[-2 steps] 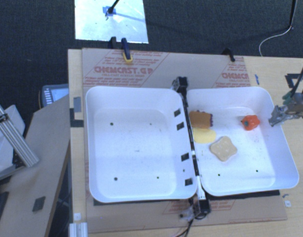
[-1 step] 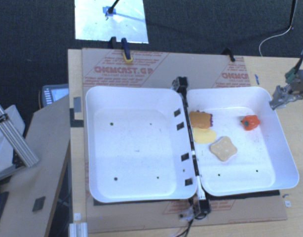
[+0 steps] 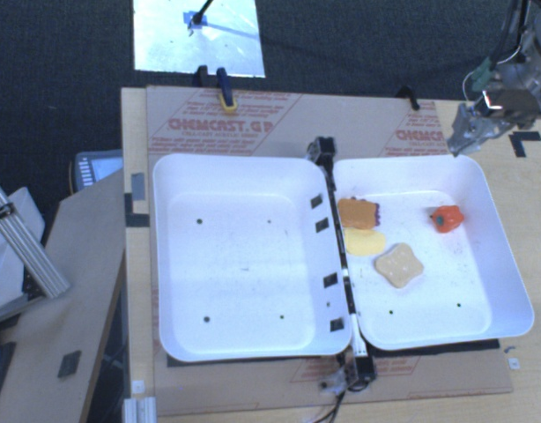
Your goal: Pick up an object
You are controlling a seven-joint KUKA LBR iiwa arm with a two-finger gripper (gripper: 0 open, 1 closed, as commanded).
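1. Two shallow white bins sit side by side on the bench. The left bin has only small dark dots on its floor, and the right bin holds all the loose objects.
2. Nearest in the right bin lies a tan, bread-shaped piece, roughly central on the floor.
3. Just beyond it, a flat pale yellow piece lies close to the divider between the bins.
4. Touching the yellow piece's far edge is an orange block with a purple edge, also by the divider.
5. To the right, well apart from those three, a small red-orange object rests near the bin's far right wall.
6. Farthest, the gripper hangs above the right bin's far right corner, outside the rim, with nothing between its fingers; whether they are spread or pressed together I cannot tell.
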